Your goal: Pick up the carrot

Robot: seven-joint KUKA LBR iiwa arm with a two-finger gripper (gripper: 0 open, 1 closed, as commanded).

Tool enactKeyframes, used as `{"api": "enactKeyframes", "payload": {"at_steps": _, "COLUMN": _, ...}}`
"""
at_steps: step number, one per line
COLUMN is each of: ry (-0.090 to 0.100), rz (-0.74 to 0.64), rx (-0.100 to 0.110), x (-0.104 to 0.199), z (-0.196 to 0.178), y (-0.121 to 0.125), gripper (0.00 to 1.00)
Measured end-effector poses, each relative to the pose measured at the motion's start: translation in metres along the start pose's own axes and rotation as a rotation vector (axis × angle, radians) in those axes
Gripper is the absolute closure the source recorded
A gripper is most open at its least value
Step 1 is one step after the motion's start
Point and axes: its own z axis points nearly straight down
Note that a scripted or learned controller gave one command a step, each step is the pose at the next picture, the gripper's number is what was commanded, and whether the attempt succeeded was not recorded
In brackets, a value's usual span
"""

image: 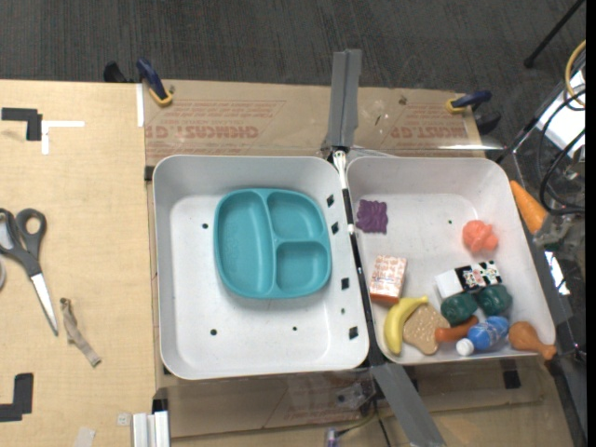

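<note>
An orange tapered piece that looks like the carrot [528,207] lies slantwise against the right rim of the right bin [419,180], its thin end pointing up-left. A second small orange-red piece [448,335] is wedged between the bread slice [424,329] and the blue bottle [484,333] at the bin's front, partly hidden; I cannot tell what it is.
The right bin also holds purple grapes [372,216], a pink-orange fruit [480,237], a small carton [388,278], a banana [400,319], green items [475,303] and a brown drumstick [531,337]. A teal divided plate [273,242] sits in the left bin. Scissors [33,259] lie on the bench at left.
</note>
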Motion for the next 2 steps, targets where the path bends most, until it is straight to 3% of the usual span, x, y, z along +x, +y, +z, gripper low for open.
{"api": "enactKeyframes", "payload": {"at_steps": 1, "ry": 0.001, "rz": -0.126, "rx": -0.003, "x": -0.0186, "z": 0.0887, "y": 0.0303, "gripper": 1.00}}
{"api": "enactKeyframes", "payload": {"at_steps": 2, "ry": 0.001, "rz": -0.127, "rx": -0.003, "x": -0.0187, "z": 0.0886, "y": 0.0302, "gripper": 0.00}}
